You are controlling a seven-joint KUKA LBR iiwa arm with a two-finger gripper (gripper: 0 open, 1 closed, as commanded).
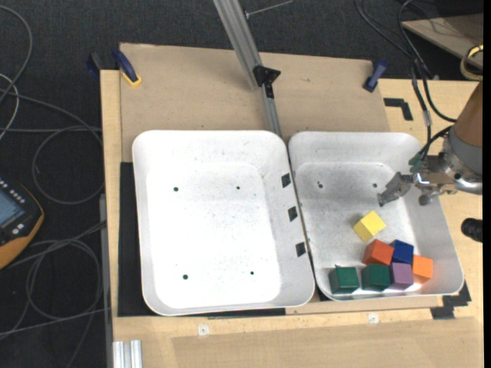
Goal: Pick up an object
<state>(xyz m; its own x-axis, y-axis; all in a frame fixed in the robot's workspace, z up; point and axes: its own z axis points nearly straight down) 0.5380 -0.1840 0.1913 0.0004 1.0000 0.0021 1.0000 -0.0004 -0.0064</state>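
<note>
No readable text, label, brand, number or sign found anywhere in view. The two white bins (211, 148) carry only dark specks and small round dots, not characters. The coloured blocks (383, 263) at 4 o'clock have plain faces. A handheld device (15, 221) at 9 o'clock has a lit screen, but its contents are too small to read.

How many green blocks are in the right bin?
2. One green block sits at the near edge, left of the cluster; the other green block is beside it, against the purple block. More may be hidden.
</note>
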